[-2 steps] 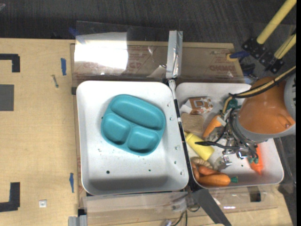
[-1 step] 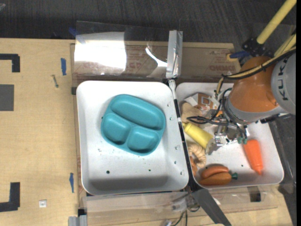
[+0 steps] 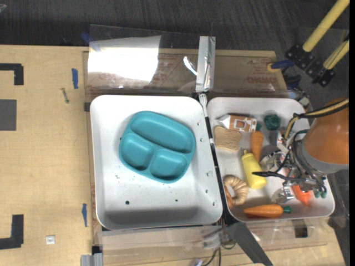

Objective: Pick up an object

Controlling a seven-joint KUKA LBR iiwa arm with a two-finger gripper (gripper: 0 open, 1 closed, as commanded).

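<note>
A smooth teal three-compartment plate [image 3: 157, 145] fills the left bin [image 3: 105, 204]; the end effector's [image 3: 288, 182] grip I cannot tell.

A pale wooden bench [image 3: 39, 165] fills the left and centre of the frame; dark carpet [image 3: 166, 4] runs along the top. At centre sits the left white bin [image 3: 111, 204], holding a teal divided plate [image 3: 157, 144] with three compartments, set in its upper middle. Above the bin lies a clear plastic sheet [image 3: 125, 65], glaring white; just to its right stands a narrow metal strip [image 3: 205, 65]. A blue tape mark [image 3: 74, 77] and black angular marks [image 3: 15, 73] sit at far left. Two yellow poles [image 3: 330, 18] slant across the upper right corner, ending in black clamps [image 3: 310, 62].
</note>
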